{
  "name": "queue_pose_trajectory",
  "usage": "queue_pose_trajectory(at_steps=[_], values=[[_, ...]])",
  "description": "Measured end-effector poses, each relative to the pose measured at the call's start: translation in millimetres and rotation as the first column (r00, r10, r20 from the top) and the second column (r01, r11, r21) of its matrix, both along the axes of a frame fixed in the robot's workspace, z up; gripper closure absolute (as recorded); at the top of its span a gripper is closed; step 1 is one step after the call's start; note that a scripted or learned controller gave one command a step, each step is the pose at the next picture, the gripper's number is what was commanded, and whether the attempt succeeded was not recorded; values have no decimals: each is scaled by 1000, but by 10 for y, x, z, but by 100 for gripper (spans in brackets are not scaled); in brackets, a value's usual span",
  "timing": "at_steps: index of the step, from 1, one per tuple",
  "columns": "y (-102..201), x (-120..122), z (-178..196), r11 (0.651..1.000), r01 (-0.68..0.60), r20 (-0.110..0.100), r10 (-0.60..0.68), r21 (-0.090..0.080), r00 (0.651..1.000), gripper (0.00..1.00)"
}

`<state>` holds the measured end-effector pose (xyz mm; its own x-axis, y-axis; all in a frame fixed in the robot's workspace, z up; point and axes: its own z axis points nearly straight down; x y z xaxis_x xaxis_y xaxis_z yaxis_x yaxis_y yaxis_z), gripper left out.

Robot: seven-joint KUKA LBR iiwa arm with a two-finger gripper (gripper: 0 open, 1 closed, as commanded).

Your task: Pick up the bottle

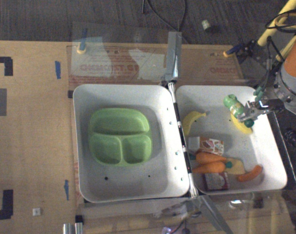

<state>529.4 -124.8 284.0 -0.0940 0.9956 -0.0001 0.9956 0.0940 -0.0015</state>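
tool (250, 112) grips green bottle (234, 106) | bottle in right bin (277, 179), upper right, over a banana (241, 126) | risk: off-centre pinch, round bottle could twist or slip free on lifting

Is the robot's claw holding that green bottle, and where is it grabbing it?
Yes: the gripper pinches the green bottle near its lower end, over the right bin.

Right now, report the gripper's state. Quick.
Gripper: closed on the green bottle, at the far right of the right bin.
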Motion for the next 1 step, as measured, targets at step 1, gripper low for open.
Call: queue_pose_trajectory(at_steps=[1], values=[[-476, -363, 176, 943, -333, 2, 333, 0, 943, 100]])
